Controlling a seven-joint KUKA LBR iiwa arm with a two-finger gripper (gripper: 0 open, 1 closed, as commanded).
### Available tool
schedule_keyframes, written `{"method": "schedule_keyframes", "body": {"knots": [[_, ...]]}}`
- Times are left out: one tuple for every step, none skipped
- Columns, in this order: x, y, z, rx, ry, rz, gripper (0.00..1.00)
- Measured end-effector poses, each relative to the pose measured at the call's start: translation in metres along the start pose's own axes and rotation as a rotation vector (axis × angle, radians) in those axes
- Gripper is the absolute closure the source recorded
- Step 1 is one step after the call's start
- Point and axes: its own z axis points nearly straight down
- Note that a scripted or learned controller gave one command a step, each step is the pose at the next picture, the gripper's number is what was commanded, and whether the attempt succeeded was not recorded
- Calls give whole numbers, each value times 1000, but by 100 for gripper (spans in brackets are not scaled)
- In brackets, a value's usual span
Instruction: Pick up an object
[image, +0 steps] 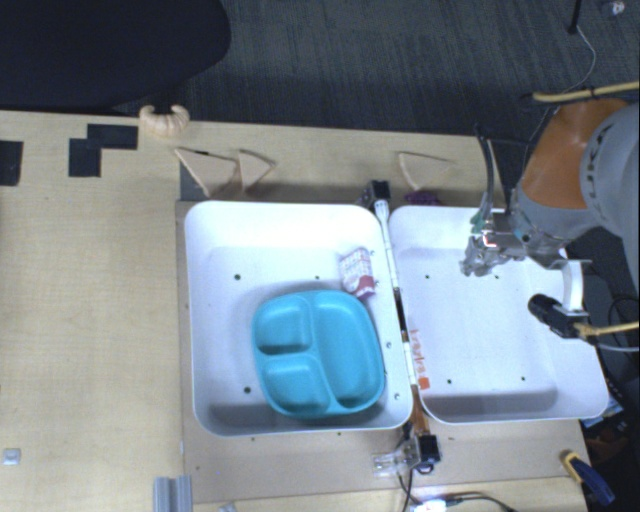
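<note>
Hand (487, 252) poised above bare white floor of one shallow bin (520, 405), near its back wall. Width of opening: cannot tell from this slant, too small and cluttered with cable. Nothing seen gripped.

Candidates both in the other bin (215, 300), across the dividing rims from the hand:
- Small packet (357, 270), white with red-pink print, crinkled wrapper look. Nearest to the hand, just past the divider, close against the bin wall.
- Blue plate (318, 352), farther from the hand and lower in the view, just beyond the packet. Moulded plastic, smooth, slightly glossy, rounded corners, three compartments parted by raised ridges.

Step in hand, as judged: reach not yet begun, no target under the hand.

To do it well:
- Carry across the divider with height to spare; keep clear of both rims and the strip (405, 330) between them.
- Prefer the packet: light, soft, likely to pinch easily. Descend straight down and centre over it; mind the sloped wall beside it.
- If taking the plate, close on the outer rim or on a ridge, not the flat wells. Probably slippery and wide; likely to tilt when lifted from one edge.
- Lift slowly, check for something actually held before moving off.

Bins: thin white plastic, matte, sloped walls, small dark dots on floors. Table (90, 330): pale, wood-coloured, flat.
</note>
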Motion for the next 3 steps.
{"method": "schedule_keyframes", "body": {"knots": [[59,65,-31,0,2,-1,100],[57,65,-30,2,0,0,0],[2,-16,37,6,0,4,0]]}}
